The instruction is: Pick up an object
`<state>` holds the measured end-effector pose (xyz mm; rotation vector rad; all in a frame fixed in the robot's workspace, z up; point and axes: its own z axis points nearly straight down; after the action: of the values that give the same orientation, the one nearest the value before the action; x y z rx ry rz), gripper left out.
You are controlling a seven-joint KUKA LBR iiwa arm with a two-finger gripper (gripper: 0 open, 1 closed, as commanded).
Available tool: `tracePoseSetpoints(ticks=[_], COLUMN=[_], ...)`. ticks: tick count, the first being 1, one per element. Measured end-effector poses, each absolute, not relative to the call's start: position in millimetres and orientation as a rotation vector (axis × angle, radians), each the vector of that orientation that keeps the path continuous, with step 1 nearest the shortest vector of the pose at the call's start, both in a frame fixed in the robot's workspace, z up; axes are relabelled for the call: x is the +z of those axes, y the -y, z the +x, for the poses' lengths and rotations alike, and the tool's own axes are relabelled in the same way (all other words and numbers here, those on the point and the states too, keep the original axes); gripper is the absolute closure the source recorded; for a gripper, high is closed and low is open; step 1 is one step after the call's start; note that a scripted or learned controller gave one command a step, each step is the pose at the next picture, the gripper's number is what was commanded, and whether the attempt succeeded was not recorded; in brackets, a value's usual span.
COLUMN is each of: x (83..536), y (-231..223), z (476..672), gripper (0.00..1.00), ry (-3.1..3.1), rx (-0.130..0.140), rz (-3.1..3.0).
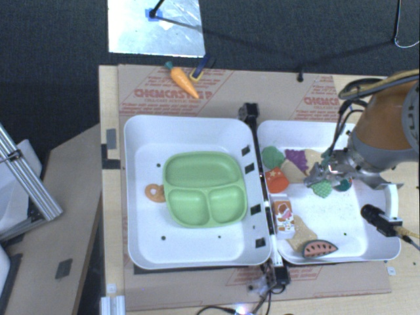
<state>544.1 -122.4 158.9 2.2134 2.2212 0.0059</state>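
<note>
My gripper (323,174) is low over the right bin (341,238), near its middle. A green knobbly toy (321,189) lies right under the gripper tip, touching or nearly touching it. A bunch of purple grapes (296,157) lies just to the gripper's left. Further left are a green leafy piece (272,156) and an orange-red toy (276,179). Toward the front of that bin lie a small printed carton (283,216), a tan cracker (298,235) and a watermelon slice (319,248).
The left bin (141,241) holds a green divided plate (205,189) and a small orange ring (155,193). A toy carrot (184,81) lies on the cardboard behind the bins. A black divider (258,176) separates the two bins.
</note>
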Motion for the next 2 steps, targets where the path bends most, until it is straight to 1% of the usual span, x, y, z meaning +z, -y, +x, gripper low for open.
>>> tracePoseSetpoints(ticks=[1,2], x=[223.4,224.3], y=[124.5,124.4], z=[545.5,546.3], gripper=[1.00,1.00], ry=[-2.221,-2.225], rx=[0.007,0.002], rz=[2.212,2.215])
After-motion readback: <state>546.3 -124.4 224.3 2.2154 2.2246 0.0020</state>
